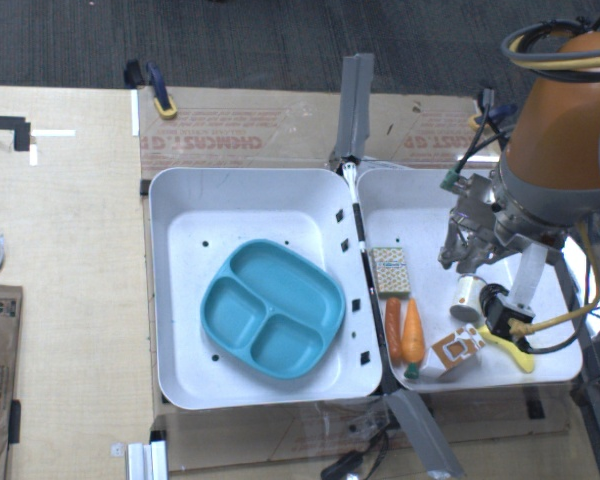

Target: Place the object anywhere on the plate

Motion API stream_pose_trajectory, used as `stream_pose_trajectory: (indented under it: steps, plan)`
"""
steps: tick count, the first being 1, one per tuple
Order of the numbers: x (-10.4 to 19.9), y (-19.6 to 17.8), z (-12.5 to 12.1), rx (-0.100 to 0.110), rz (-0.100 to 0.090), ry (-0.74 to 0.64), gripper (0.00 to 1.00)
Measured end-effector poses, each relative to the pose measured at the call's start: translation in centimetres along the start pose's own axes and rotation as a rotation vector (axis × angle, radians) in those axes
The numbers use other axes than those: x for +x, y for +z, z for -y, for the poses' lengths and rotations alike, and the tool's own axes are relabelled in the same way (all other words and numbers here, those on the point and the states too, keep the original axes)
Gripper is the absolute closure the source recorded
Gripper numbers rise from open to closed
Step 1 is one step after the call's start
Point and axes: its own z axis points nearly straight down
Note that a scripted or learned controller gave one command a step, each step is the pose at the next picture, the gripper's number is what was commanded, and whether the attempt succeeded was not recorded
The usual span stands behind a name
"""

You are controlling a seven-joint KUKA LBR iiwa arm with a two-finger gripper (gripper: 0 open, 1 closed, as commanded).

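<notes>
Blue and three-sectioned, the plate (271, 309) lay in the left bin (170, 268), bare white floor all around it. Right of the plate, the carrot (411, 332) hugged the neighbouring bin's near-left edge. Above that bin, the gripper (463, 260) hung with its fingers parted, holding nothing.

Behind my two bins (165, 268), the cardboard sheet (250, 140) is showing upside-down red lettering, apparently "CHEMCO2".

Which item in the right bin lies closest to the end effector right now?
The small white cylinder, just below the end effector; the orange plastic carrot and yellow banana lie farther off.
</notes>
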Motion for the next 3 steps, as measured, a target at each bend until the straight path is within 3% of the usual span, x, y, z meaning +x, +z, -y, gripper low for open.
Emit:
stream_pose_trajectory:
  steps: [1,2,3]
  plan:
    - [-0.4,0.3,-2.7,-0.002,0.000,-0.092,1.00]
    - [6.7,3.5,-1.2,0.001,0.001,0.097,1.00]
    - [2.0,11.9,-0.9,0.001,-0.002,-0.116,1.00]
